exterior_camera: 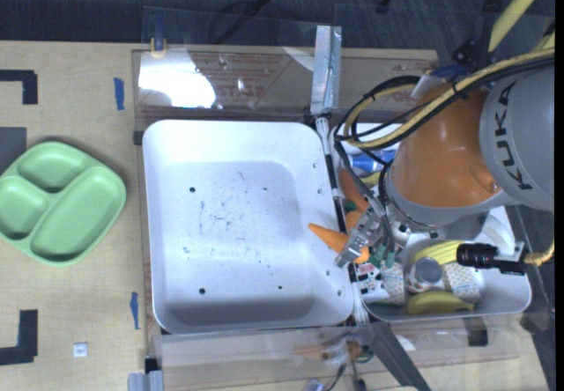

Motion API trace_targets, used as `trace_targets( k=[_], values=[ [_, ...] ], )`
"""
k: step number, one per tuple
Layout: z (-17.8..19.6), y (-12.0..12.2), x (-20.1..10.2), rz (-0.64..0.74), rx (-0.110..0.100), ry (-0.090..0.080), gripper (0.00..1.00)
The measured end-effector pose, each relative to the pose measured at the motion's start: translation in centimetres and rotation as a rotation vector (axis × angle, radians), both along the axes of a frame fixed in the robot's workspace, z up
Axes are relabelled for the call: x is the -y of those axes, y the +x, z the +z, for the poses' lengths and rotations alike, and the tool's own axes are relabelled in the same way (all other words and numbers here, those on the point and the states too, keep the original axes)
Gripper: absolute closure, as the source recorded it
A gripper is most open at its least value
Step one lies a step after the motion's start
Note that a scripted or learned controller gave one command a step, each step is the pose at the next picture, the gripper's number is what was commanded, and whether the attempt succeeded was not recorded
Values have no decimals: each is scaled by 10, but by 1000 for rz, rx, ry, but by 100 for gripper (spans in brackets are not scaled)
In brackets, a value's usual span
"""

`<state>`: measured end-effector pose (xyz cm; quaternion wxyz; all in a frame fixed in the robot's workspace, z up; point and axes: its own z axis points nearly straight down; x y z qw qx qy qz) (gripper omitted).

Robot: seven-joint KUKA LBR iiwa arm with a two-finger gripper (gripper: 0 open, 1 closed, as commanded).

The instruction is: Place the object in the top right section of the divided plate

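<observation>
Bench seen from above at a slant. Two shallow white bins sit side by side; the left bin [238,213] takes up the middle of the view, its floor bare apart from faint scuff marks and a few small dark holes. The right bin [515,292] is mostly covered by the arm.

The arm [458,151] comes in from the right, grey body with its orange band bulging over the right bin, yellow and black cables looping around it. The gripper [357,244] hangs at the dividing wall between the two bins, on the near half of that edge.

An orange carrot-shaped object [324,236] lies with its pointed end over the right edge of the left bin, its thick end running in under the gripper. It meets the gripper's metal parts, but whether it sits between them and is gripped cannot be told; the gripper's state is not readable here.

In the right bin, near side, yellow banana-like pieces [441,299] and some small mixed objects lie beneath the wrist.

The green divided plate [60,202] sits on the wooden bench top well left of both bins, three sections, with nothing seen in them. The carrot is well apart from it.
</observation>
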<state>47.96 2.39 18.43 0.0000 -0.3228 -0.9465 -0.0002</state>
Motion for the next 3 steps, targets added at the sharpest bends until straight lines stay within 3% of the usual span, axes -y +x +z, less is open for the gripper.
trace_targets(
  k=[1,2,3],
  values=[
    [-95,3,-78,40,15,4,100],
    [46,68,-56,249,3,0,100],
    [0,0,-5,341,1,0,100]
  ],
)
